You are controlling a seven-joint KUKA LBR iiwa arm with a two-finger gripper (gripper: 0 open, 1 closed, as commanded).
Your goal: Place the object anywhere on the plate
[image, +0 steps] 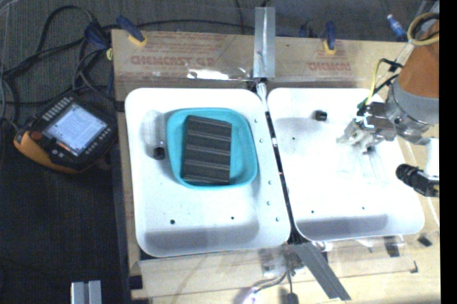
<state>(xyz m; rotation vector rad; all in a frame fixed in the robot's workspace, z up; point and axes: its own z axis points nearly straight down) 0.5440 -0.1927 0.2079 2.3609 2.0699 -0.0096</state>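
Status: placement appears complete, judging by layout. The plate (246, 153), teal w/ rounded corners, sits in the left bin (200, 231), approx. centre. The object (207, 149), a dark ribbed rectangular block, lies flat on the plate, fully inside its rim, long axis running 12 to 6 o'clock. At the plate's 9 o'clock, touching or just beside its edge, are a pale translucent item (152, 125) and a small dark piece (158, 151); ID not possible at this res. The hand (363, 133) is over the right bin (343, 210), toward that bin's 2 o'clock, well apart from the plate. Nothing visible between the fingers; whether they are spread or pressed together cannot be told. A small black item (320, 115) lies at the right bin's 12 o'clock, near the hand's 10 o'clock. Remaining: nothing evident for the task itself.
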